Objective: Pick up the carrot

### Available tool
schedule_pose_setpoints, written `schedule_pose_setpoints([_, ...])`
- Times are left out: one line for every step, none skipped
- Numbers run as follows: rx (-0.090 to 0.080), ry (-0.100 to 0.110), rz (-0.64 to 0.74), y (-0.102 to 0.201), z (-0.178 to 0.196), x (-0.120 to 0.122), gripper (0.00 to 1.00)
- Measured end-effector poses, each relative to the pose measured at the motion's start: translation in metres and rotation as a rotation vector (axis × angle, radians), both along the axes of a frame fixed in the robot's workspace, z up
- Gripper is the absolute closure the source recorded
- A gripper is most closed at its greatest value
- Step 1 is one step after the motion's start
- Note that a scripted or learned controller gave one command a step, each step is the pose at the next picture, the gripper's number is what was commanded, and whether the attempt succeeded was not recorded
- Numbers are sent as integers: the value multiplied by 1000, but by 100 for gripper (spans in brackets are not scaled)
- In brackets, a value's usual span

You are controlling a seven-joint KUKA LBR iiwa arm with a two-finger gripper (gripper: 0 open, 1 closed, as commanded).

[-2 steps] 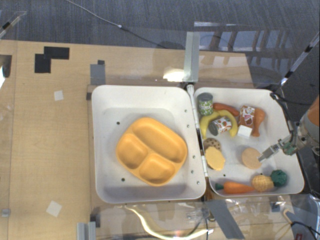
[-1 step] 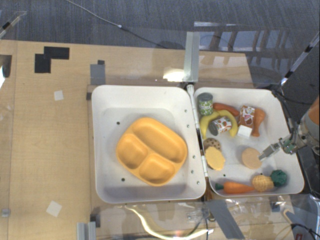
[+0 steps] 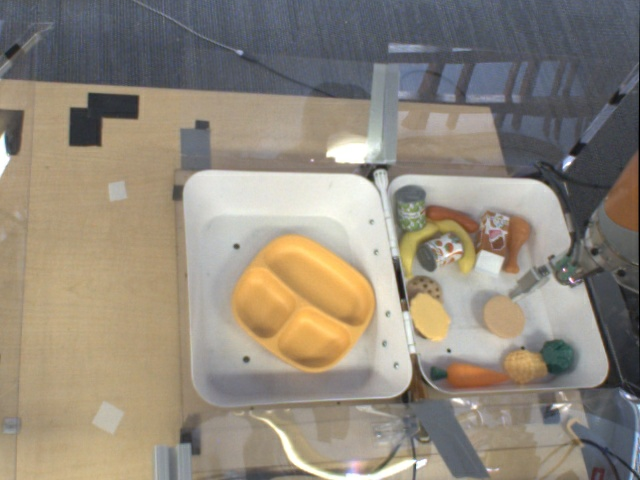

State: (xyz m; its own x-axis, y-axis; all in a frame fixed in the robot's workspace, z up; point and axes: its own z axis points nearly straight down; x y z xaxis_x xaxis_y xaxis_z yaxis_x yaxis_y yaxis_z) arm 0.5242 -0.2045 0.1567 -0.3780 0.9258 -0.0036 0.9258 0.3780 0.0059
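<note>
The carrot, at six o'clock in the right bin, looks light, stiff, slick, best pinched mid-body; whether the pincer is apart, I cannot tell

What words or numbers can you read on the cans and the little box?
None can be read.
Green can: it has a label, but the print is too small and blurred.
Grey can lying on the banana: no letters can be made out.
Red and white box: there is a pattern on it, too blurred to read.
Black squares on the bench: plain shapes, no writing.
</note>
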Motion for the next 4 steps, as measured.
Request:
schedule_pose_setpoints([-3, -5, 67, 25, -67, 40, 0])
schedule_pose_setpoints([-4, -8, 74, 26, -55, 42, 100])
schedule_pose_setpoints([-1, 2, 80, 29, -40, -26, 100])
schedule_pose_setpoints([-8, -10, 159, -3, 100, -34, 100])
